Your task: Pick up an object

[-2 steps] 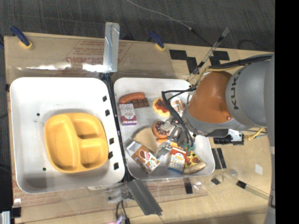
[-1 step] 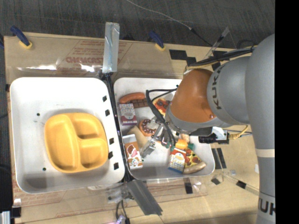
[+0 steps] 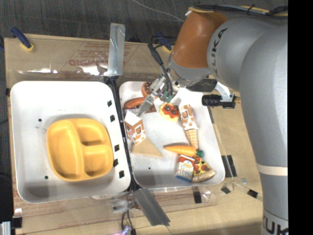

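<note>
1. We look down at a slant on a bench with two shallow white bins set side by side, touching along their inner edges.
2. The left bin [image 3: 24, 131] holds a yellow tray [image 3: 78, 147] with three compartments, lying flat near the bin's middle.
3. The right bin [image 3: 161, 173] holds a scatter of small toy foods.
4. The grey arm [image 3: 254, 58], with its orange band [image 3: 195, 35], reaches in from the right and bends down over the top of the right bin.
5. The gripper [image 3: 157, 96] hangs low over the bin's upper left part. We see its fingers slightly apart, with nothing between them that we can make out.
6. Just beside the fingertips, to the left, lies a sausage [image 3: 134, 103], reddish brown, close to the bin's left wall.
7. Above it, near the top rim, sits a brown round piece [image 3: 146, 88], partly hidden by the gripper.
8. To the right of the gripper lies a small pizza round [image 3: 170, 110].
9. Next to that, an ice cream cone [image 3: 190, 126] points down and to the right.
10. A small carton [image 3: 135, 128] with a printed label stands against the left wall.
11. Below the carton lies a tan wedge [image 3: 146, 150], flat on the floor of the bin.
12. A carrot [image 3: 180, 150] lies crosswise near the middle.
13. Below the carrot, a small printed box [image 3: 185, 169] touches a pizza slice [image 3: 203, 169] at the lower right.
</note>
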Available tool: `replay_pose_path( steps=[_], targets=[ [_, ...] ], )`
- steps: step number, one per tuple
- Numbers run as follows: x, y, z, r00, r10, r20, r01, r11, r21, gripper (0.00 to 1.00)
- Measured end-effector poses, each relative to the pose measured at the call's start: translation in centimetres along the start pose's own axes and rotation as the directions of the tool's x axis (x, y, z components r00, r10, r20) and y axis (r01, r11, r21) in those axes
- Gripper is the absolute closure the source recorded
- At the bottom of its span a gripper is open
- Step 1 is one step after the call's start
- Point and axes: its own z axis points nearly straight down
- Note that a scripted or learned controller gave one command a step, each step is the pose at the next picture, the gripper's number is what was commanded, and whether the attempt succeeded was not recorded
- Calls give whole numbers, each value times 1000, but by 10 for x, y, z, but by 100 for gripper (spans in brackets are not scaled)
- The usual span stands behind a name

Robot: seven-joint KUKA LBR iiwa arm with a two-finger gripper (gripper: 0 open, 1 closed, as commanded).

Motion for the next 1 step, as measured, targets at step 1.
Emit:
replay_pose_path(
  steps=[1],
  targets=[
    [-43, -28, 71, 998, -62, -19, 62, 998, 11, 0]
  ],
)
